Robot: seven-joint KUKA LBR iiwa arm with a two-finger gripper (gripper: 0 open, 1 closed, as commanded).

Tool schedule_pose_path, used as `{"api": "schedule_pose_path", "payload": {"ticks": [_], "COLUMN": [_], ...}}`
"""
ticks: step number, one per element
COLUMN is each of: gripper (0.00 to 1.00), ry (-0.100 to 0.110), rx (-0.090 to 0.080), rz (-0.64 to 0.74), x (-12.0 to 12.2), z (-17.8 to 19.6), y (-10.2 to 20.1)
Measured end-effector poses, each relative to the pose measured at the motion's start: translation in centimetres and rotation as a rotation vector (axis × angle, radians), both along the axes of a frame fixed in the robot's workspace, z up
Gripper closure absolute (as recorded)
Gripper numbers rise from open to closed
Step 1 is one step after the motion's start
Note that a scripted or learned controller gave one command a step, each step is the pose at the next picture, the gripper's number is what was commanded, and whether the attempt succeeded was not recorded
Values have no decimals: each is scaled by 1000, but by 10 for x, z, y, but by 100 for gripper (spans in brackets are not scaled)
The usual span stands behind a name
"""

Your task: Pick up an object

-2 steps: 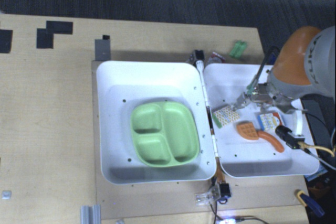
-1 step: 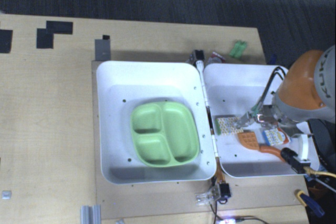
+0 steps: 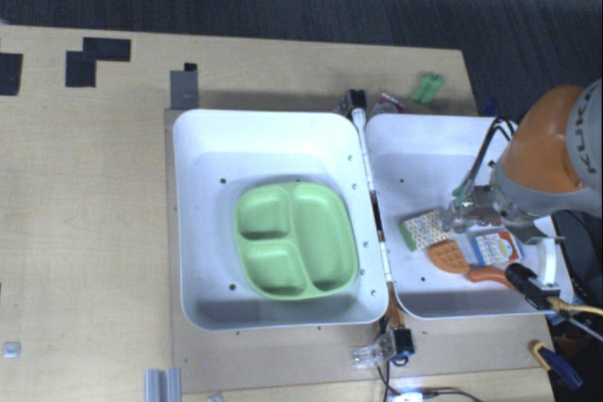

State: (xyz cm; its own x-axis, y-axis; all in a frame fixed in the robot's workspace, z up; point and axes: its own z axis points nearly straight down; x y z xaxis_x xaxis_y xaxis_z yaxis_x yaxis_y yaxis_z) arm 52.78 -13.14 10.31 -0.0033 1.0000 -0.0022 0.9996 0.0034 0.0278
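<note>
Nearest the camera, the bench is pale, smooth wood with plenty of bare surface to the left; small clips and cables sit at its near edge below the seam between the bins.

The left bin is white, shallow and round-cornered. A green divided tray of smooth plastic with three compartments lies in its middle, leaving a margin of bare floor on all sides.

The right bin touches it along the central seam. Its clutter sits toward the near right: an orange spatula-like tool with a waffled head, a small patterned card just left of it, and a blue-and-white packet to its right, partly covered by the wrist. The far left half of this bin is open floor.

The gripper hangs just above these items, beside the card; whether its fingers are wide or closed I cannot tell, as they are blurred against the clutter. The arm, orange-banded, is cut off at the right edge.

Farther back, a small green object lies on the bench beyond the bins.
</note>
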Motion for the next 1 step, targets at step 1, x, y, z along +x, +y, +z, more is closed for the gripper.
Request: {"api": "schedule_pose_path", "payload": {"ticks": [1], "gripper": [0], "ry": [1], "rx": [0], "rz": [0], "x": [0], "z": [0], "y": [0]}}
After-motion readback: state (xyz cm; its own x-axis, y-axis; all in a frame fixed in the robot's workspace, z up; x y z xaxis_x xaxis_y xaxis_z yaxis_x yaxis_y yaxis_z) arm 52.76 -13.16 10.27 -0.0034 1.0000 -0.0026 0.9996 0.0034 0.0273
